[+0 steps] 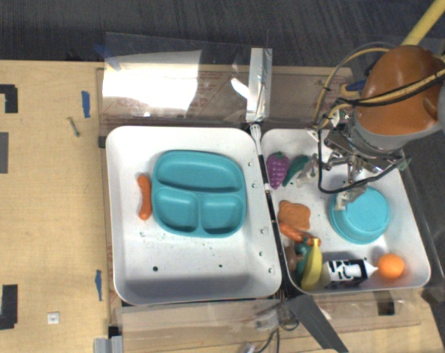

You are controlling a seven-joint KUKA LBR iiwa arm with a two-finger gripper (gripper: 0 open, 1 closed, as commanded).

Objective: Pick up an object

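The bowl is sitting in the right bin, right-hand side, and it's looking like the likeliest pick since the gripper is hanging right over its upper-left rim. Can't tell how the jaws are standing, cables are hiding them. Grapes and a bread piece are lying off to its left, bottle and orange below.
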